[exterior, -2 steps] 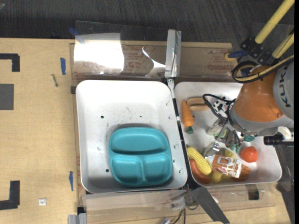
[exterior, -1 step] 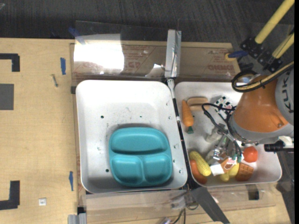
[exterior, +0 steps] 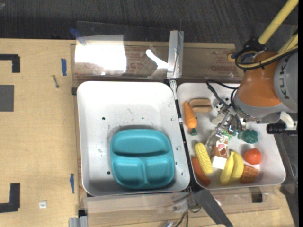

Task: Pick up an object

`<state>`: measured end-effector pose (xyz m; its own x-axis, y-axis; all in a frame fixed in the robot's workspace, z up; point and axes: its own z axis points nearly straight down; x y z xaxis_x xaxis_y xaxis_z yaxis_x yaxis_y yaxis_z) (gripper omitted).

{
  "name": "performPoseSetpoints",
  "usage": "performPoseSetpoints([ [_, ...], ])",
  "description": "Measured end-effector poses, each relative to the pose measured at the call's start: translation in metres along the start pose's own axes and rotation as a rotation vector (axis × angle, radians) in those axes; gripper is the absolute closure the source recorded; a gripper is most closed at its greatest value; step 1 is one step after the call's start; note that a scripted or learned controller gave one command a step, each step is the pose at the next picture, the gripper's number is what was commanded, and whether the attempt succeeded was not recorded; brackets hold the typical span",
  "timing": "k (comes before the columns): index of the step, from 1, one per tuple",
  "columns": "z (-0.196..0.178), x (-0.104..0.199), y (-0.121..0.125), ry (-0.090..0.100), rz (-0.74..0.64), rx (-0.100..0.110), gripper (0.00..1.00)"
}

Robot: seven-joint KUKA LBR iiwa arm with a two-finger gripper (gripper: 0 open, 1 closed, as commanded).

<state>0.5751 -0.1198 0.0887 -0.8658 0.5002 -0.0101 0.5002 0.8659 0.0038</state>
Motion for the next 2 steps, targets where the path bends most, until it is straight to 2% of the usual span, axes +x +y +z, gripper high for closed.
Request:
performPoseSetpoints([
  [1, -0.013, -0.003, 0.002, -0.011, -0.003, -0.002, 1.0],
  [2, -0.013, 0.06, -0.007, 0.01, 0.041, 0.003, 1.0],
])
